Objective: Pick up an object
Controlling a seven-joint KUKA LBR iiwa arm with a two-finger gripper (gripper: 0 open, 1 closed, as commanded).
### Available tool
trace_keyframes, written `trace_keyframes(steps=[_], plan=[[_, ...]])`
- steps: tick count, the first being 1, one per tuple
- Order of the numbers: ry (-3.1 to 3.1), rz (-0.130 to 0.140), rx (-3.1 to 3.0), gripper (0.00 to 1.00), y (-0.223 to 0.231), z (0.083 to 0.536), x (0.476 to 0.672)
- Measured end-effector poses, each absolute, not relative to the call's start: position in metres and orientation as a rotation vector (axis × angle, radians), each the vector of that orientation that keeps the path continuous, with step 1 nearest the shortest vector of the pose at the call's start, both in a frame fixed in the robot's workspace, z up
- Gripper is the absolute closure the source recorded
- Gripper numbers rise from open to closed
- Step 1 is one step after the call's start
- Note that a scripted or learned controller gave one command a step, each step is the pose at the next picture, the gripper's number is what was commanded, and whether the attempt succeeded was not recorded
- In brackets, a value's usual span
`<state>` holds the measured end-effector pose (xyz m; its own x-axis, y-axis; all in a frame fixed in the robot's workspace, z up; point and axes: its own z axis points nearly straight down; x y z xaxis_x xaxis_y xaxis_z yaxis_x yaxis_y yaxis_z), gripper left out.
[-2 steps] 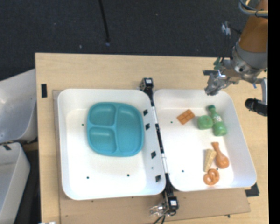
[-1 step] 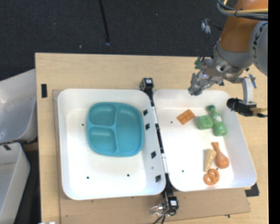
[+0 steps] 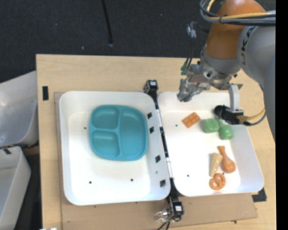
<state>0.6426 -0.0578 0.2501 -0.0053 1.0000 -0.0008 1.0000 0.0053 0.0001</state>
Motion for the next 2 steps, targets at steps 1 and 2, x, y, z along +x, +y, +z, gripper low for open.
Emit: trace_keyframes(steps=[1,2], plan=[[2.228,0.003,2.213,1.00,0.002,0.256,0.645],[2.228,0.004,2.213,1.00,0.053,0.263,0.648]])
